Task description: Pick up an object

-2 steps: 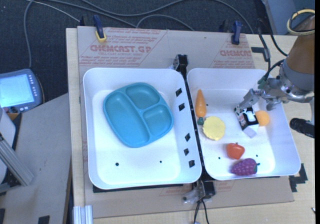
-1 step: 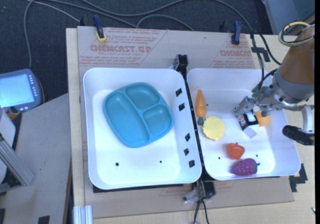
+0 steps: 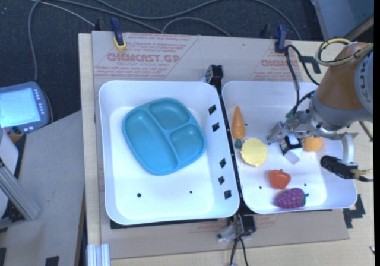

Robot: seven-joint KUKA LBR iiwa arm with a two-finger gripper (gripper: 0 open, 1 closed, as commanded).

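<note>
Camera view | right bin point(image 3: 255, 89), gripper point(image 3: 289, 138) low over floor | risk: fingers closing on nothing or nudging orange piece point(image 3: 313, 143) just beside, yellow piece point(image 3: 255, 152) near | claw opening: cannot tell, nothing seen held | other candidates: carrot point(image 3: 238, 122), red piece point(image 3: 279, 179), grapes point(image 3: 290, 198)

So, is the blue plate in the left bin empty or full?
Empty: the plate's three compartments show bare blue, and the toy food lies in the right bin.
</note>
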